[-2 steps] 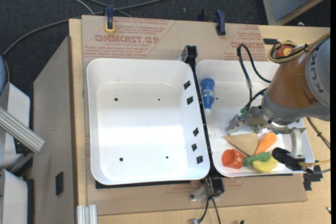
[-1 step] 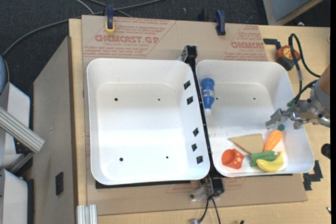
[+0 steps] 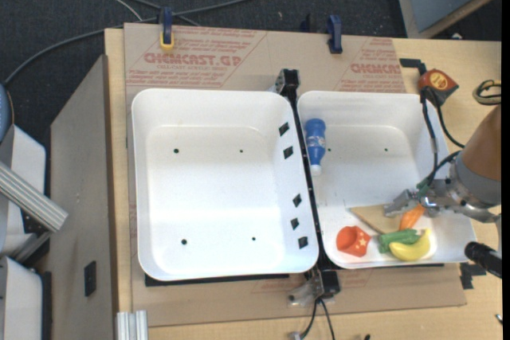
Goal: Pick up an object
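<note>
The right bin [image 3: 358, 119] holds several toys. A blue bottle [image 3: 315, 142] lies against its left wall. In the front right corner sit a red pepper [image 3: 352, 241], a green piece [image 3: 399, 237], a yellow banana [image 3: 412, 250], a small orange carrot [image 3: 411, 216] and a flat tan wedge [image 3: 373, 216]. My gripper [image 3: 406, 205] is low in that corner, right over the carrot and the tan wedge and touching or nearly touching the carrot. The grey wrist [image 3: 472, 199] hides part of the bin's right wall.
The left bin [image 3: 151, 171] lies beside the right one, with black clips along the shared wall [image 3: 299, 171]. Two blue clamps [image 3: 166, 26] hold the cardboard base at the back. An orange and black tool [image 3: 436, 84] and cables lie at the back right.
</note>
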Available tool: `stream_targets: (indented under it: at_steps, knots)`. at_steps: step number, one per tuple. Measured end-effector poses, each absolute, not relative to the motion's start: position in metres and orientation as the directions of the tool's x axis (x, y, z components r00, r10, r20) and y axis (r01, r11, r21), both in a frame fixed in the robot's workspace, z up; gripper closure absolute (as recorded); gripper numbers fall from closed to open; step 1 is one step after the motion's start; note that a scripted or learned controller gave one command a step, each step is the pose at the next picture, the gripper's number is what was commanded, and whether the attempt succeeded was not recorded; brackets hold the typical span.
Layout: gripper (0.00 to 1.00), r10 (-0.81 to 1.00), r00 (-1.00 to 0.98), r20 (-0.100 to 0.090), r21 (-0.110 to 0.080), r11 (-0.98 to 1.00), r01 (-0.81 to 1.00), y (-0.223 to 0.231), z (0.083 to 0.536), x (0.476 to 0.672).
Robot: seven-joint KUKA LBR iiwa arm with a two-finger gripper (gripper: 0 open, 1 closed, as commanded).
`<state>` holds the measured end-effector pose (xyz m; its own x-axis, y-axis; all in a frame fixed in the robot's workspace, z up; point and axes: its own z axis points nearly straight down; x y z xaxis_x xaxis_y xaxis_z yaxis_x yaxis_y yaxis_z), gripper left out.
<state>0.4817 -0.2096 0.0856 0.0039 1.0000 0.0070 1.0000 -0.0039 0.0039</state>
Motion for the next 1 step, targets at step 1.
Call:
stream_targets:
  at_steps: [1]
  knots:
    - [1.0, 1.0, 0.001, -0.002, 0.01, 0.0, 1.0, -0.2109, 0.0994, 0.483]
